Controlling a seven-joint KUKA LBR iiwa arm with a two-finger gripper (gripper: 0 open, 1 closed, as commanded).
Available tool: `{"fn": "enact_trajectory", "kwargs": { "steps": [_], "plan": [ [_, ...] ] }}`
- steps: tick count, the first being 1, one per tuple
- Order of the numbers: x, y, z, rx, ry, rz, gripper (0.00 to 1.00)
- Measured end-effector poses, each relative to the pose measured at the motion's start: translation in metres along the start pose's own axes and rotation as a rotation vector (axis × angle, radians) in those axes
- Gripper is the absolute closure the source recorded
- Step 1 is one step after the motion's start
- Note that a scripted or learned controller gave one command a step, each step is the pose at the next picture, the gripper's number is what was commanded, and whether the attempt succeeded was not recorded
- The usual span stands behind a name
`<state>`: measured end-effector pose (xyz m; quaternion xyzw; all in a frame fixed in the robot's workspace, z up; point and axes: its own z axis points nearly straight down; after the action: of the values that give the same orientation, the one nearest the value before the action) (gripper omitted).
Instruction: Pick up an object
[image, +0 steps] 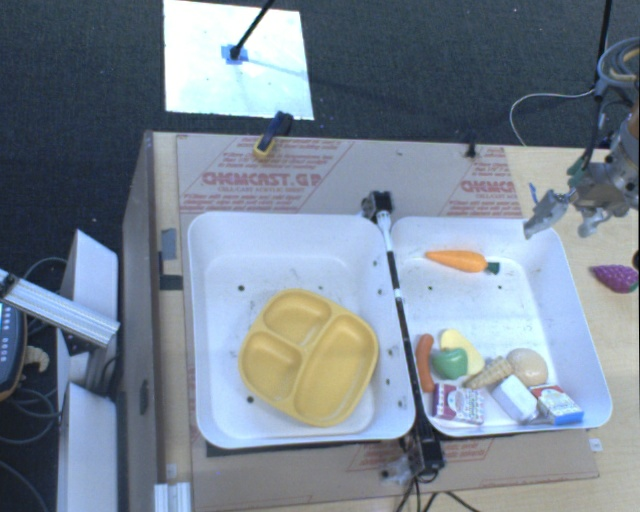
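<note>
My gripper (563, 219) hangs above the far right corner of the right bin (560, 290), open with nothing between its spread fingers. An orange carrot (459, 261) lies in that bin's far part, left of and below the gripper. Along the near side lie a red sausage (425, 362), a yellow and green pepper (455, 356), a waffle cone (487, 375), a tan bun (528, 365), a red-and-white box (457, 403), a white block (515, 398) and a small red-and-blue carton (559, 404).
A yellow divided plate (309, 356) sits in the left bin (215, 300). A purple object (615, 277) lies on the bench right of the right bin. A black divider (396, 300) runs between the bins. A cable loops near the arm at top right.
</note>
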<state>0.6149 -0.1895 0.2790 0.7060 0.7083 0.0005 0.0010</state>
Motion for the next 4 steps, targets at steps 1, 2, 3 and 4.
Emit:
{"fn": "enact_trajectory", "kwargs": {
  "steps": [1, 2, 3, 4],
  "plan": [
    [0.062, -0.007, 0.088, 0.003, 0.002, -0.002, 0.0],
    [0.08, 0.05, 0.177, -0.016, -0.003, -0.001, 0.0],
    [0.078, 0.052, 0.165, -0.024, -0.009, -0.004, 1.0],
    [0.078, 0.052, 0.165, -0.023, -0.009, -0.004, 0.0]
  ]
}}
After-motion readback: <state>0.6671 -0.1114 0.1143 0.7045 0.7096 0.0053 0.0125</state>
